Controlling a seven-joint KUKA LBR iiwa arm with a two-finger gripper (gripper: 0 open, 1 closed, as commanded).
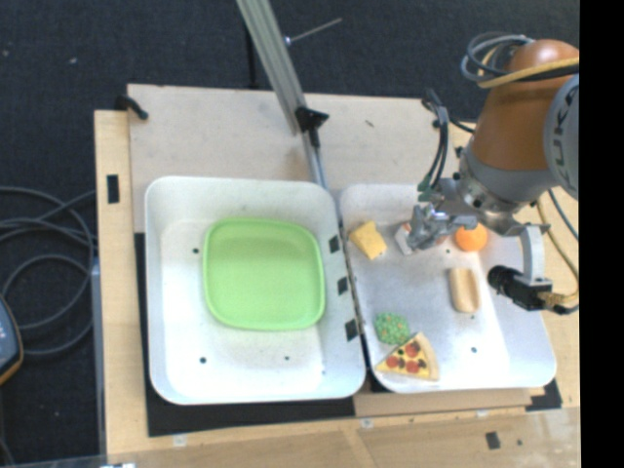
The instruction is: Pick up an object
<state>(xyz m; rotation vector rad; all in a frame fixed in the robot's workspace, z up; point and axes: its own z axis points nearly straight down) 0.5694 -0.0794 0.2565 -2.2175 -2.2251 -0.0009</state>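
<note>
1. In the right bin (507,354), near its far edge, the gripper (421,230) hangs low over the floor of the bin, between a yellow cheese wedge (368,240) on one side and a small orange (471,238) on the other. It seems to touch neither of them.
2. Nothing is seen between the tips, so no object is held. Whether the hand is wide or narrow cannot be told, because the metal parts blur together from this slanted angle.
3. The step in hand looks like the approach: the arm (517,115) is over the bin, but no object is taken yet. The task names no particular object, so any of the toys can serve. The cheese wedge and the orange are the nearest ones.
4. The next move probably calls for a small sideways correction to stand directly over one toy, and then a descent and a close. The round orange may roll away if it is pushed from one side.
5. Other candidates lie nearer the front: a bread roll (464,289), a green broccoli piece (393,328) and a pizza slice (410,358), the last two touching or almost touching.
6. The left bin (175,261) bears a green plate (263,273).
7. The wrist and its cables cover part of the bin's far corner, so what lies there is hidden.
</note>
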